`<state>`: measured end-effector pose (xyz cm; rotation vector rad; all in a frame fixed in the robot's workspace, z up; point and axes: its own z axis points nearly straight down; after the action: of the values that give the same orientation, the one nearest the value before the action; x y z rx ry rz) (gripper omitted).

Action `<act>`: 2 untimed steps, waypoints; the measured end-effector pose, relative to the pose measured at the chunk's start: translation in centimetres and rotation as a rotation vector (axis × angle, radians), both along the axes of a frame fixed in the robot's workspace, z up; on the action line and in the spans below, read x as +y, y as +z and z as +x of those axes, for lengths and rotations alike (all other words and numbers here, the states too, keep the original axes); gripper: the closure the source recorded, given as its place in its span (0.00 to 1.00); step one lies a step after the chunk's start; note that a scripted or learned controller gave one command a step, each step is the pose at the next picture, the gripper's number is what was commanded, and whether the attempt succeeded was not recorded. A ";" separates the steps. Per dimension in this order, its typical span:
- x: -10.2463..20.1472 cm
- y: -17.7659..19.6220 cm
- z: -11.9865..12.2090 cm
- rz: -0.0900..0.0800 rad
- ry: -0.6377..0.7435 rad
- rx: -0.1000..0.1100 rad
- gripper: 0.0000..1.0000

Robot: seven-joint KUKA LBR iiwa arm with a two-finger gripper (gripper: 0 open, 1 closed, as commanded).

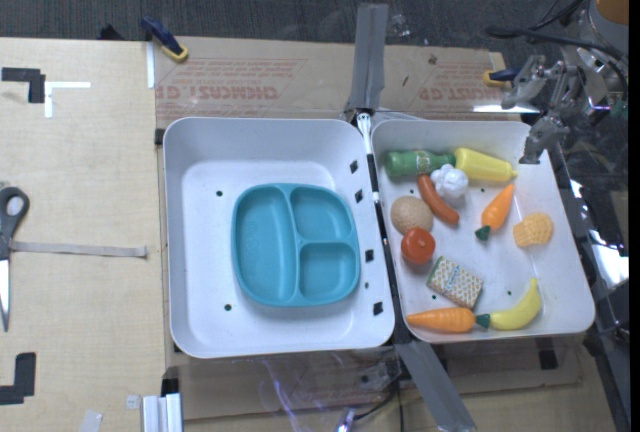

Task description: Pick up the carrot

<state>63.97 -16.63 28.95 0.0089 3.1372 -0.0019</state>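
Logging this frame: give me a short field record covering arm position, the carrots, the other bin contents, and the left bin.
arm: gripper above the right bin's far right corner, apart from all the items
carrots: two; upper carrot tilted, mid-right; lower carrot lying along the near wall, its green end by the banana
other items: green bottle, yellow pepper, sausage, tomato, cracker
left bin: teal divided plate
task status: no carrot picked up yet
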 end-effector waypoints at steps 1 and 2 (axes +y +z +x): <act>-5.6 -14.6 1.4 0.001 -0.014 0.001 0.00; -5.5 -18.3 2.5 -0.005 0.057 -0.021 0.00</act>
<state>66.51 -22.10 10.69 -0.0805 3.1147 -0.0087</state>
